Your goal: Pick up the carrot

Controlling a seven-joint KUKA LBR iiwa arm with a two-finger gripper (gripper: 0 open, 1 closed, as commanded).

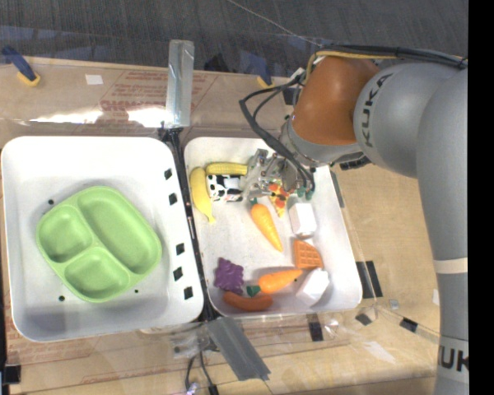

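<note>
Nearest the camera, along the lower wall of the right bin point(346, 282), a reddish-brown sausage-like piece point(247, 301) lies flat, with a purple grape cluster point(228, 275) just above its left end. Beside these sits a second orange piece with a green tip point(277, 281), touching a white block point(314, 287) on its right. A waffle-patterned orange piece point(307, 254) rests just above that block.

Mid-bin — the carrot point(266, 225) lies on the bin floor, slanted, its thick end up-left and its point toward the waffle piece. A small white oblong point(302, 218) sits just to its right.

Further up, a yellow banana point(201, 193) runs along the left wall of this bin, and a black-and-white patterned item point(221, 191) lies beside it, under a short yellow piece point(226, 169).

The gripper point(272, 183) hangs just above the carrot's thick end, low over the toys. Whether its claw is spread or pressed together cannot be told; nothing is visibly held, and the carrot rests in the bin.

The left bin point(16, 163) carries a green three-compartment plate point(99, 242), well apart from the arm.

At the far side, the grey arm with its orange band point(333, 101) reaches in from the right, cables looped over the wrist.
</note>
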